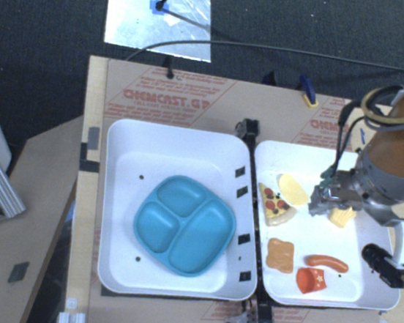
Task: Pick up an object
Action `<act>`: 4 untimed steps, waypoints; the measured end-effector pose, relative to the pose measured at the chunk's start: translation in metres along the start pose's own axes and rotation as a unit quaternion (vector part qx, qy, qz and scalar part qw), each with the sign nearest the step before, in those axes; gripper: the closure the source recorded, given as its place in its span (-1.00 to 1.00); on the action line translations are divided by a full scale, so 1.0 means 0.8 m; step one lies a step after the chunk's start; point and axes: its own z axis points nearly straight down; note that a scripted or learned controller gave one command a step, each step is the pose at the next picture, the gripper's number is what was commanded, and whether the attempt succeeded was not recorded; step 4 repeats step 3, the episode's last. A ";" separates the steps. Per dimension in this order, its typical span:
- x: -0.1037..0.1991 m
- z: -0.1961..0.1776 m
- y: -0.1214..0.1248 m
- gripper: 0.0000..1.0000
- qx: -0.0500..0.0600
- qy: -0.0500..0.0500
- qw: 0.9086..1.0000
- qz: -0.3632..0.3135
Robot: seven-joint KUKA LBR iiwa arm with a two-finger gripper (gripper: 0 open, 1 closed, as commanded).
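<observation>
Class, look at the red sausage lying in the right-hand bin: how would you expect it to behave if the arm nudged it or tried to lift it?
The red sausage is a rounded cylinder lying on its side, so a sideways nudge would probably roll it. Its glossy surface suggests that it could slip. It looks small, likely light.
</observation>
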 end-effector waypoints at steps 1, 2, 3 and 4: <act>0.061 0.022 0.017 1.00 0.002 0.000 1.000 0.000; 0.131 0.018 0.026 1.00 0.001 0.000 1.000 -0.001; 0.199 0.040 0.035 1.00 0.001 0.000 1.000 0.000; 0.199 0.040 0.035 1.00 0.001 0.000 1.000 0.000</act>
